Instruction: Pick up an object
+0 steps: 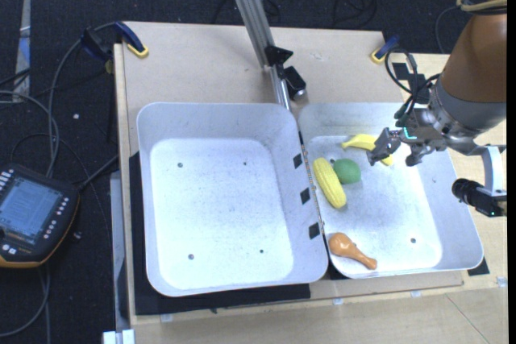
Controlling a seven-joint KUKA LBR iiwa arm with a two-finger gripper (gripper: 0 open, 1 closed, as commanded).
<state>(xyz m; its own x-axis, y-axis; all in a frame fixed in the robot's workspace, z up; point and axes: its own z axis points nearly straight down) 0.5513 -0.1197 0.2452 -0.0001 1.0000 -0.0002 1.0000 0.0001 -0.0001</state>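
Lying nearest the camera, an orange toy gourd [352,249] rests at the right-hand bin's [451,250] six o'clock edge, close against the divider where the two white bins meet. Farther in, toward nine o'clock of that bin, a yellow corn cob [330,182] lies along the divider, with a green ball [347,171] touching its three o'clock side. Beyond them, at roughly twelve o'clock, a yellow banana [362,142] lies near the bin's far wall. The gripper [394,149] hangs just at the banana's three o'clock end, its dark fingers [379,154] spread apart with nothing seen between them, the grey and orange arm [476,68] reaching in from three o'clock. The left-hand bin [218,197] sits at nine o'clock on the wooden bench [201,64].
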